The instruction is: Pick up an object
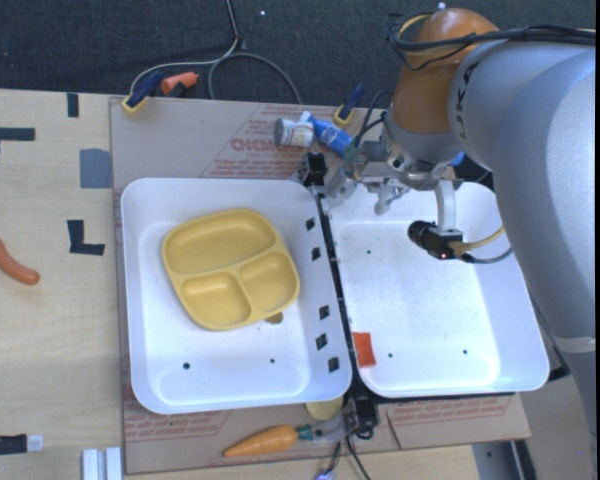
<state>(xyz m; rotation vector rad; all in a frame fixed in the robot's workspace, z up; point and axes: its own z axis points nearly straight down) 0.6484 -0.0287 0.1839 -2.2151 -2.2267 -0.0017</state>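
The pincer (392,200) hangs at the right bin's (500,368) far rim, nothing in it; can't tell its state. Pick hasn't really started. Nearest candidates: the yellow divided plate (230,266) off to its left, a small orange piece (362,348) below it.

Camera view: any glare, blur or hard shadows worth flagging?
Camera view: light is even and soft; the white bins look bright but still show their marks; the yellow plate is sharp with only a faint shadow; the arm close to the lens looks large and slightly soft; the gripper is small and hard to read.
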